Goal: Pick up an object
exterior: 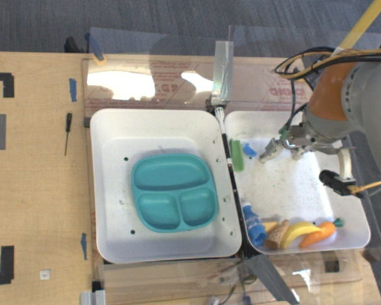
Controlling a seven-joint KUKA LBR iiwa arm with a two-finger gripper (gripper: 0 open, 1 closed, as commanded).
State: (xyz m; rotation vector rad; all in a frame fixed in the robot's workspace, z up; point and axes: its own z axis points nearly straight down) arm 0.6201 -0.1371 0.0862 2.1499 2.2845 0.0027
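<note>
The right bin (362, 234) holds several small items. A green stick-like piece (236, 155) lies against its left wall with a small blue piece (250, 150) beside it. Along the front wall lie a blue object (254, 225), a brown piece (276, 233), a yellow banana (296, 230) and an orange carrot (322, 233). My gripper (282, 152) hangs over the back part of this bin, just right of the small blue piece. It is open, with nothing between its spread fingers. The grey arm with the orange band (330, 97) comes in from the right.
In the left bin (105, 138) lies a teal divided plate (174, 191). A metal divider post (223, 75) stands at the back between the bins. Black and yellow cables (305, 62) loop above the wrist. Bare white floor (286, 189) shows in the middle of the right bin.
</note>
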